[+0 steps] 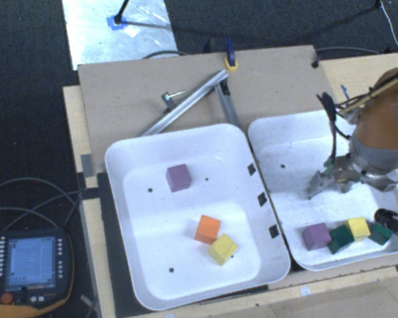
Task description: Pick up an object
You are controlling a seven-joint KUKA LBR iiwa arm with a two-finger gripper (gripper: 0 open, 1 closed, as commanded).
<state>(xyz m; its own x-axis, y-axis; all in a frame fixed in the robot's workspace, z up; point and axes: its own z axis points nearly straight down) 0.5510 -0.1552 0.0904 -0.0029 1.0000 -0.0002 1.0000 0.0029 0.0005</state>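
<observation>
My gripper (329, 186) hangs over the middle of the right bin (277, 136), open, with bare white floor between its fingers. Below it, along that bin's front wall, lie a purple block (316, 236), a dark green block (339, 238), a yellow block (358, 227) and another green block (379, 233), all apart from the gripper. In the left bin (126, 165) sit a purple cube (178, 177) near the back, an orange cube (207, 228) and a yellow cube (223, 249) touching it at the front.
A metal rod (184, 104) lies on the cardboard sheet behind the bins. A teach pendant (27, 268) rests on the floor at the left. Cables (336, 117) run along the arm over the right bin's back edge.
</observation>
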